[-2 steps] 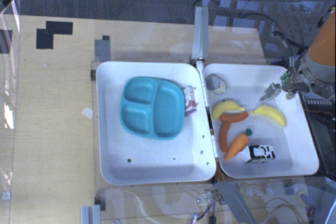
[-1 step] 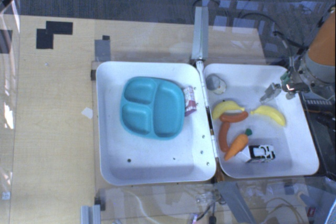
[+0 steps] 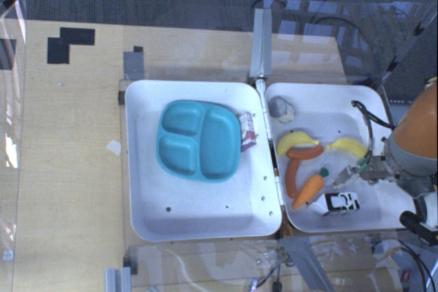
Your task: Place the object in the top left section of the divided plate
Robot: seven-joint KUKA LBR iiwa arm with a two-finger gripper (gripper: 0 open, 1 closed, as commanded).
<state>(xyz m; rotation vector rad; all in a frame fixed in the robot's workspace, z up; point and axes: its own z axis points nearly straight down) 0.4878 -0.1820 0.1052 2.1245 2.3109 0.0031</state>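
Although the task names no particular object, the divided plate [image 3: 200, 141] is plain to see: a teal, rounded-square dish with three sections, two smaller ones on its left and one long one on its right. It lies flat in the upper middle of the left bin [image 3: 198, 215], and all its sections hold nothing. Just beside its right edge, touching or nearly so, a small packet [image 3: 247, 130] with a red and white wrapper leans by the bin's right wall (any print on it is too small to read).

In the right bin [image 3: 356, 219] lie the toy foods: a yellow banana [image 3: 296, 141] with a red sausage [image 3: 305, 152] pressed along its lower side, a second sausage [image 3: 292, 178] standing nearly upright below them, and an orange carrot [image 3: 308, 191] with a green top, tilted, just right of that. Another yellow piece [image 3: 348, 146] lies further right. A grey, roundish thing [image 3: 280, 108] sits in the bin's upper left corner. A small black and white item [image 3: 341, 202] rests near the carrot.

The gripper [image 3: 348, 176] hangs low over the right bin, between the yellow piece and the black and white item; whether its fingers are spread or pressed together I cannot tell. The desk [image 3: 68, 147] is pale wood.
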